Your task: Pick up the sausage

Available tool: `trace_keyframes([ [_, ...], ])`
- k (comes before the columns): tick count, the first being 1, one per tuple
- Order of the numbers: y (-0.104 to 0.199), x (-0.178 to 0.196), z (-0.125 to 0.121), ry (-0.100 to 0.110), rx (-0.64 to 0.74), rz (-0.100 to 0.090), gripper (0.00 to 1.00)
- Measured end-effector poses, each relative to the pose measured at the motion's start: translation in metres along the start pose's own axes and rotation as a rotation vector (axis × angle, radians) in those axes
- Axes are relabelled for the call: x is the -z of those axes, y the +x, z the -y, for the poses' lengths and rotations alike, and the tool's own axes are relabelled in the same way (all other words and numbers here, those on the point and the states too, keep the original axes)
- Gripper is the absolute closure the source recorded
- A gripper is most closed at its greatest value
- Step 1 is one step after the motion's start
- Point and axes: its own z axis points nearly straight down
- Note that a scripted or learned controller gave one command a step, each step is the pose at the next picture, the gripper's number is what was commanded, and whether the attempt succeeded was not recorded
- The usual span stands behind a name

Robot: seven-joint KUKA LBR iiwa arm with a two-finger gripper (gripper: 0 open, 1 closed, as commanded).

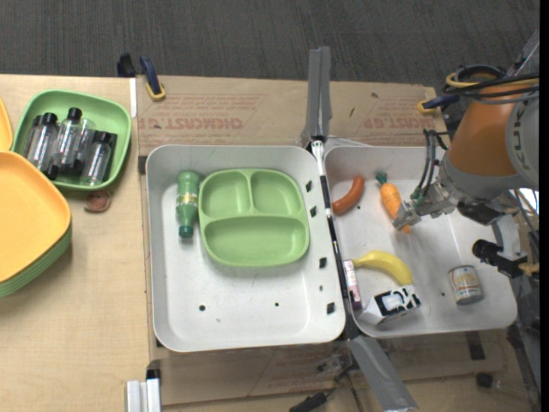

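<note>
The sausage [347,194] is a short reddish-brown link lying at a slant in the right bin's [429,239] far left corner, near the divider. My gripper [410,215] hangs over the middle of that bin, right of the sausage and just beside the carrot [391,199]. Its tip points down and left, close to the carrot's lower end. Nothing is visible between its tips.
The right bin also holds a banana [386,266], a small black-and-white carton [395,303] and a tin can [466,284]. The left bin [240,316] carries a green divided plate [254,217] and a green bottle [187,202]. Orange plates and a green tray of bottles sit far left.
</note>
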Motion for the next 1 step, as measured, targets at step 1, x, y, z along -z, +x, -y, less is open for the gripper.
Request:
trace_keyframes([
  [1, 0.0385, 0.0861, -0.0510, 0.028, -0.130, -0.005, 1.00],
])
